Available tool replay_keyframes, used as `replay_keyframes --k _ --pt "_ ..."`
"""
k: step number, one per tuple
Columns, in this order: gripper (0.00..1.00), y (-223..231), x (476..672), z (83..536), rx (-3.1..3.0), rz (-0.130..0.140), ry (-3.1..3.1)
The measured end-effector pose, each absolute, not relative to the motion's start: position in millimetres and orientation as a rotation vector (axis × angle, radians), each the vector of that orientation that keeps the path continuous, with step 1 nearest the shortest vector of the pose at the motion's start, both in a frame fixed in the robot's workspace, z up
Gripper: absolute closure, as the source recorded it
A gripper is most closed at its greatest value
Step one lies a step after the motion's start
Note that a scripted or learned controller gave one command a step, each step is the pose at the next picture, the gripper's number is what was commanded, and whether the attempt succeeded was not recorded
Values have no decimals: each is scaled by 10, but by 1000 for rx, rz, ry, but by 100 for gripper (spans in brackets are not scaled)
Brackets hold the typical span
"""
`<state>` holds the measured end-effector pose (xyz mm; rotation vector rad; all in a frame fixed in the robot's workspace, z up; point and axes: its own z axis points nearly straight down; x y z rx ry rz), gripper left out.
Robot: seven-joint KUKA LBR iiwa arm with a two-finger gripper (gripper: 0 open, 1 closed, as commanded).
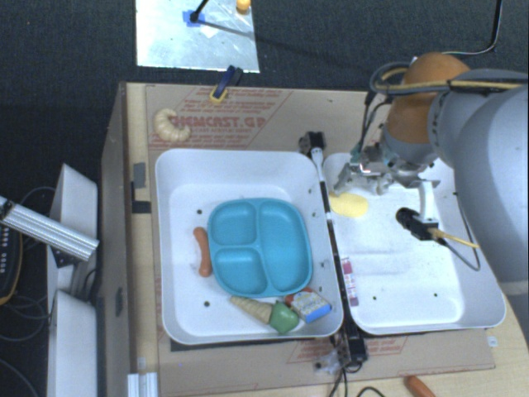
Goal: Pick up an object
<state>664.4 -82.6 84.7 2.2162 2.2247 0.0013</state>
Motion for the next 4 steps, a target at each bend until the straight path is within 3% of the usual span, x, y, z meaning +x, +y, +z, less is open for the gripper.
replay_keyframes --k 4 --pt "0 -841 6691 848 2215 2 2224"
